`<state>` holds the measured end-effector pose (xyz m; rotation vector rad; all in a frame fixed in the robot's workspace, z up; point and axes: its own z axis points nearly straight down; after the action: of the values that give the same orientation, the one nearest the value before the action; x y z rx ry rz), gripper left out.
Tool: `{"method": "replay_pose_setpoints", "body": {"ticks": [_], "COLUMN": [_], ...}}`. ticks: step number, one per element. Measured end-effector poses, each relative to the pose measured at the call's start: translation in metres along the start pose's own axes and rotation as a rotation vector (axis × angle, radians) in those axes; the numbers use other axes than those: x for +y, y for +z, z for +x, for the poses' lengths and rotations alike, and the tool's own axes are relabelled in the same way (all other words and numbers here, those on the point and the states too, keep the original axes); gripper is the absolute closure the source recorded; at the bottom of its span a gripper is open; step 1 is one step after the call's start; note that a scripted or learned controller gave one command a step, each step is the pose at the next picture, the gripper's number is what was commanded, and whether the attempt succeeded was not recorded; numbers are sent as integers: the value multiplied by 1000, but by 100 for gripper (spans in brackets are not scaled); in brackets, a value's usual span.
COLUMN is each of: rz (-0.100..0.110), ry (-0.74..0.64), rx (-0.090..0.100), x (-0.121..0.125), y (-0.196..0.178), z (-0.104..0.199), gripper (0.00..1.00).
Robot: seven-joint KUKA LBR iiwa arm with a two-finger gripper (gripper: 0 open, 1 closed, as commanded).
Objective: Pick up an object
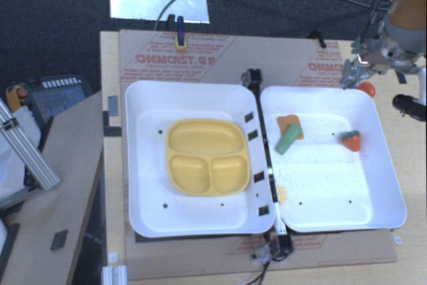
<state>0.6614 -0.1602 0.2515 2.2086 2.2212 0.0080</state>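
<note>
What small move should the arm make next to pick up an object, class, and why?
Probably move the end effector inward over the right bin, toward the red toy. It hovers at the bin's far right corner, beside an orange-red ball, with nothing seen in it.

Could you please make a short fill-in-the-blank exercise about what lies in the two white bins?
1. The yellow tray lies in the ____ bin.
2. The yellow tray has ____ compartments.
3. The green piece lies in the ____ bin.
4. The pincer hangs over the right bin's ____ corner, near a small red-orange thing.

Missing words: left; three; right; far right
</note>
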Motion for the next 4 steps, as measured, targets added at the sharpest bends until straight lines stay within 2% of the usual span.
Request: {"method": "replay_pose_setpoints", "body": {"ticks": [3,4], "rz": [9,11], "ry": [-3,-5], "rx": [5,6], "x": [-42,-58], "y": [0,6], "z": [143,204], "gripper": [100,100]}}
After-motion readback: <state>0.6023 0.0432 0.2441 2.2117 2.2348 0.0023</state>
